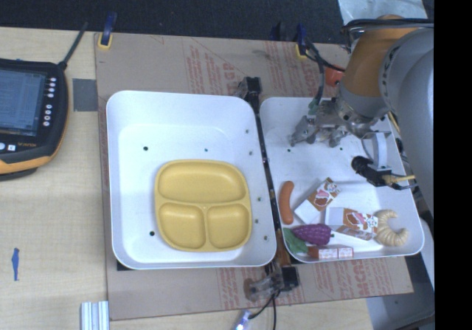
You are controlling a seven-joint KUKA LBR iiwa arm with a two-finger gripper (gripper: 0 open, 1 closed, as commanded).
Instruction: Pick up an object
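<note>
Toy food lies low in the right white bin (413, 247): orange sausage (286, 201), purple grapes (313, 233), tan croissant (392, 228); claw (318, 131) open above, holding nothing.

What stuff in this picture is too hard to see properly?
- Gripper, camera view: small and dark against the right bin; whether it is open or shut cannot be told.
- Small packets near the croissant: print too small to read.
- Orange-edged handheld screen: cut off by the left edge.
- Right bin's far side: covered by the arm.
</note>
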